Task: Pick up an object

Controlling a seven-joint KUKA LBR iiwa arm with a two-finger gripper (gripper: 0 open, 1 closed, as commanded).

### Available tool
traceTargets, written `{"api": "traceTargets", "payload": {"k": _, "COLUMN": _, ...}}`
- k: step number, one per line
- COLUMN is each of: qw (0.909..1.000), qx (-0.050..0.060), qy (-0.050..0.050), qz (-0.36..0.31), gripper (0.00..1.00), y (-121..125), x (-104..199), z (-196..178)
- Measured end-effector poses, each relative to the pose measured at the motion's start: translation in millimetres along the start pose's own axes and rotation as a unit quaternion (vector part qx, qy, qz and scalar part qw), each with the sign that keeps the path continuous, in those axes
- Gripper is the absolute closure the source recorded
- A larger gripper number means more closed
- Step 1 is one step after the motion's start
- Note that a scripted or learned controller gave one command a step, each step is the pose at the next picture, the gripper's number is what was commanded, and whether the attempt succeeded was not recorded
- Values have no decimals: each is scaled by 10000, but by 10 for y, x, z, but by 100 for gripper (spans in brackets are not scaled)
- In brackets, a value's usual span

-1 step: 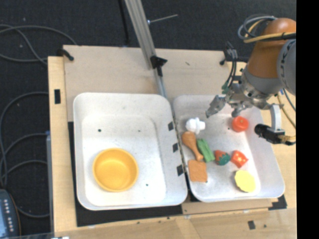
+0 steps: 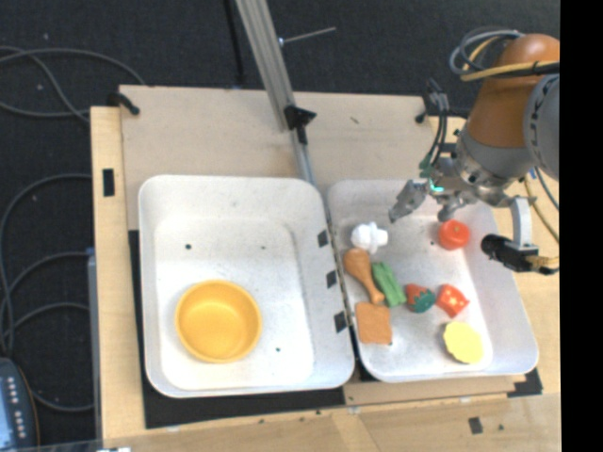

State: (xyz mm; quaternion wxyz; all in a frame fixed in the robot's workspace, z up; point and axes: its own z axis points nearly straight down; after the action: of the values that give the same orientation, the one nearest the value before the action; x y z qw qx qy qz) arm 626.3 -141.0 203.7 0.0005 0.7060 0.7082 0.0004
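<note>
My gripper [image 2: 421, 211] hangs over the back of the right bin [image 2: 504, 347], its fingers [image 2: 405, 201] spread open with nothing between them. A red tomato-like ball [image 2: 454, 234] lies just to its right and slightly nearer the front. A white piece [image 2: 369, 237] sits left of the gripper and below it. Further forward lie a tan drumstick [image 2: 361, 272], a green piece [image 2: 387, 283], a red and green piece [image 2: 420, 298], a red pepper [image 2: 453, 299], an orange-brown slab [image 2: 374, 325] and a yellow round piece [image 2: 463, 343].
The left bin [image 2: 236, 205] holds a yellow bowl [image 2: 219, 320] at its front left. A slanted metal post [image 2: 273, 64] rises behind the gap between the two bins. The bench's wooden edge [image 2: 245, 422] runs along the front.
</note>
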Motion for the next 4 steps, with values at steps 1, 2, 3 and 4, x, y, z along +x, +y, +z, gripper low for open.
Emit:
{"api": "traceTargets", "payload": {"k": 1, "qw": 10000, "qx": 21, "qy": -12, "qz": 13, "gripper": 0, "y": -2, "x": 1, "z": 422}}
{"api": "traceTargets", "payload": {"k": 2, "qw": 10000, "qx": 33, "qy": -10, "qz": 23, "gripper": 0, "y": -47, "x": -19, "z": 1052}}
{"api": "traceTargets", "payload": {"k": 3, "qw": 10000, "qx": 7, "qy": -7, "qz": 27, "gripper": 0, "y": -43, "x": -29, "z": 1023}}
{"api": "traceTargets", "payload": {"k": 4, "qw": 10000, "qx": -6, "qy": -3, "qz": 43, "gripper": 100, "y": -35, "x": -36, "z": 911}}
